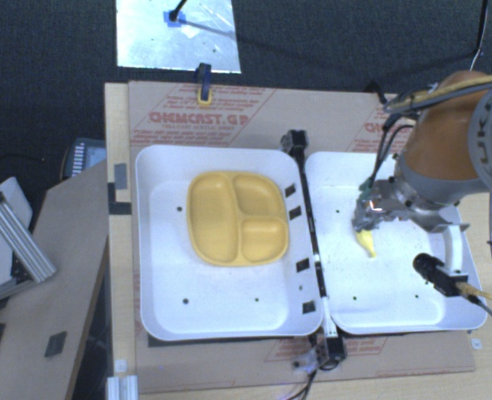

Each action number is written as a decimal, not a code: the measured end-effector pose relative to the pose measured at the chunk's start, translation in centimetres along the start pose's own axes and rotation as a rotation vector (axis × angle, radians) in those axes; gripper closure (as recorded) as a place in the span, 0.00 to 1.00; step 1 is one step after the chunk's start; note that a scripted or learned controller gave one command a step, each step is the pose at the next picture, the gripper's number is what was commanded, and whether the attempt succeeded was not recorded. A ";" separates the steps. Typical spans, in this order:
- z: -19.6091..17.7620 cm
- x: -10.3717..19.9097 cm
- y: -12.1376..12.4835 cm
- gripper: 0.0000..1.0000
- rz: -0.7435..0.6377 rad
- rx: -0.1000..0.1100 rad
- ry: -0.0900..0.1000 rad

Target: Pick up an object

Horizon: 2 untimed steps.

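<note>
My arm (pixel 471 152) is grey, rounded, with a broad orange band above the wrist. Dark lettering is partly visible on the grey shell at the right. Thin black cables run along the band toward the wrist. My gripper (pixel 365 221) is a compact metallic grey block with dark fittings.
</note>
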State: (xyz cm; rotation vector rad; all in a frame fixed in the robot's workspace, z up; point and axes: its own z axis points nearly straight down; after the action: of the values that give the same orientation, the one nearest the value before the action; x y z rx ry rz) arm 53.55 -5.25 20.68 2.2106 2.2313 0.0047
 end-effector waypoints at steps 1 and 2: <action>0.6 5.6 1.1 1.00 -0.001 0.000 0.000; 0.9 10.4 1.9 1.00 -0.001 0.000 0.000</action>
State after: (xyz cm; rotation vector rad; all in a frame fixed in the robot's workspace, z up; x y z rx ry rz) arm 55.36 5.21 19.76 2.2099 2.2328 0.0046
